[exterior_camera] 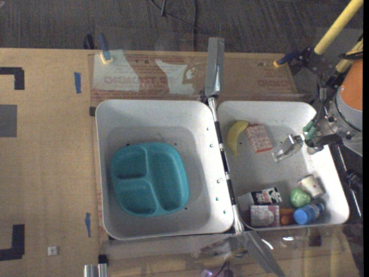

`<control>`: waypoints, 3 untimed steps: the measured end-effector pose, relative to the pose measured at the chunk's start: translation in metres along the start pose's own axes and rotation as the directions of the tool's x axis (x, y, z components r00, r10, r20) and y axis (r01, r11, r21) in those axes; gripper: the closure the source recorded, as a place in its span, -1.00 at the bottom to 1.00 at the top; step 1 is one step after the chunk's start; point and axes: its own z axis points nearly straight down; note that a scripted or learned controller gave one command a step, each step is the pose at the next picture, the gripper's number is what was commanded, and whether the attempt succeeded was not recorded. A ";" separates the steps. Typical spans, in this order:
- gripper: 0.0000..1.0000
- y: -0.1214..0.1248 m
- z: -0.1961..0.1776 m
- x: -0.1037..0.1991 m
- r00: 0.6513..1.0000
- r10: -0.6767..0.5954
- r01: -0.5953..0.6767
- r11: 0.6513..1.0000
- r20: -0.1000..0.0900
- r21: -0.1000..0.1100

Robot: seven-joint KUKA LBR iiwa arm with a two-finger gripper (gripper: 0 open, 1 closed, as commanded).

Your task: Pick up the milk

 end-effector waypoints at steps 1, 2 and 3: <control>-1.00 -0.005 0.114 -0.018 0.974 -0.228 0.228 0.974 -0.001 0.001; -1.00 0.005 -0.111 -0.053 0.995 0.098 -0.098 0.995 0.001 -0.001; -1.00 -0.001 0.001 -0.022 0.999 -0.034 0.034 0.999 -0.001 0.001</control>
